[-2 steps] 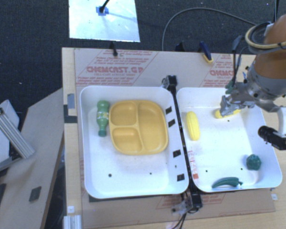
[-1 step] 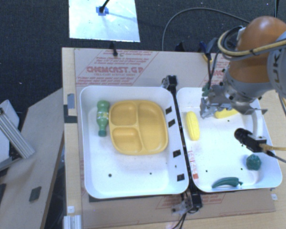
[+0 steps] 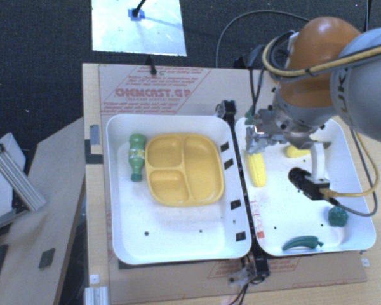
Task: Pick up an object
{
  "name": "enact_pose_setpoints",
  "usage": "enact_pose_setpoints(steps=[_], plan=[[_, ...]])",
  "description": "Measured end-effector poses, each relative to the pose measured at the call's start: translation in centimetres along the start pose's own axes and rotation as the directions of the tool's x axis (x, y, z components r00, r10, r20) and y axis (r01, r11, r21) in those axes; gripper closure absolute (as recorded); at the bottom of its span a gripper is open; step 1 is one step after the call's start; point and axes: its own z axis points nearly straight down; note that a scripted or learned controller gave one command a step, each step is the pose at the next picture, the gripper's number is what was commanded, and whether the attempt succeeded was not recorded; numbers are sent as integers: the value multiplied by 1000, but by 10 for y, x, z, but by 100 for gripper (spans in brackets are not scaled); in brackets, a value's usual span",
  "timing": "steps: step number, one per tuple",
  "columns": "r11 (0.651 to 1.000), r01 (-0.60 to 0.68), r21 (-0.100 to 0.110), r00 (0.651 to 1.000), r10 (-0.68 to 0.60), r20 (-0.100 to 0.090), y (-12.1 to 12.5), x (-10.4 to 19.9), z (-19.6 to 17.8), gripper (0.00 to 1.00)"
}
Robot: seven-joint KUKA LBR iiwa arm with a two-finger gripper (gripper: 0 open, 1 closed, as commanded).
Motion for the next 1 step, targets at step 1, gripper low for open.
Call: enact_pose_setpoints(steps=[1], plan=[[1000, 1, 0, 1000, -1, 0, 4, 59, 2, 100]])
